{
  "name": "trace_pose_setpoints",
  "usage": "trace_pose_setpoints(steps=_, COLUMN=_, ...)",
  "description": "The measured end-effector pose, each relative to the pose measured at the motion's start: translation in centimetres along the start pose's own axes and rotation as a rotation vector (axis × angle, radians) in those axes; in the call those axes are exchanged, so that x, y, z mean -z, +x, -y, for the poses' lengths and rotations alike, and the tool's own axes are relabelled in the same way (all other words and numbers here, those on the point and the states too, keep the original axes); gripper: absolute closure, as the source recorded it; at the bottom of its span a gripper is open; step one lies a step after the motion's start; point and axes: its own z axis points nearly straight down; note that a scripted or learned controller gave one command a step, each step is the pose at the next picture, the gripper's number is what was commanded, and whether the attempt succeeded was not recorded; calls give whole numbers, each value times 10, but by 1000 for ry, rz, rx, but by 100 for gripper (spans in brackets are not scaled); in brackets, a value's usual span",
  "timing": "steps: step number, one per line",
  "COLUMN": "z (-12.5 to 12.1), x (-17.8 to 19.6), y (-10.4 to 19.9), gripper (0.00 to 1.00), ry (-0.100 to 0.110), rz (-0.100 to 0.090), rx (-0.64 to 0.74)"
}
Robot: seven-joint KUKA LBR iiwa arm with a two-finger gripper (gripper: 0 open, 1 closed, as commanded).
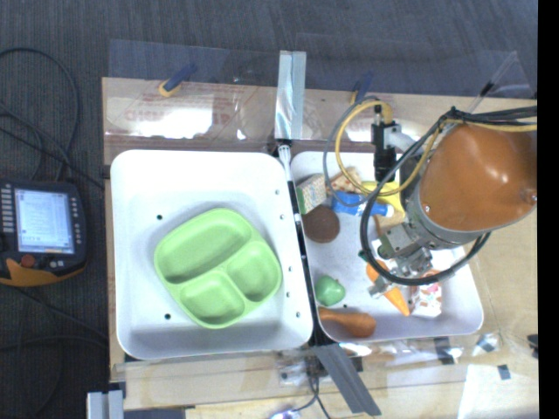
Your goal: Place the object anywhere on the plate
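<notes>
Camera view | jaws [395, 278] over right bin [463, 308] | opening hidden

Dark grey carpet [262, 11] is covering the floor around the worktop [131, 112], which is showing a pale wooden surface under clear plastic sheeting. Light is glaring off that sheeting near the back edge. A handheld control pendant [39, 230] with a lit screen is lying on the carpet to the left, and black cables [44, 103] are looping away from it across the floor.
</notes>
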Motion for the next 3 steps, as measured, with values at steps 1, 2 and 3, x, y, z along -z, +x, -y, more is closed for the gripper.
trace_pose_setpoints(steps=1, z=54, x=-19, y=-53, gripper=100, ry=-2, rz=1, rx=-39)
trace_pose_setpoints(steps=2, z=85, x=24, y=-102, gripper=100, ry=3, rz=-3, rx=-172)
trace_pose_setpoints(steps=3, z=72, x=47, y=-156, gripper=100, ry=2, rz=-3, rx=-405)
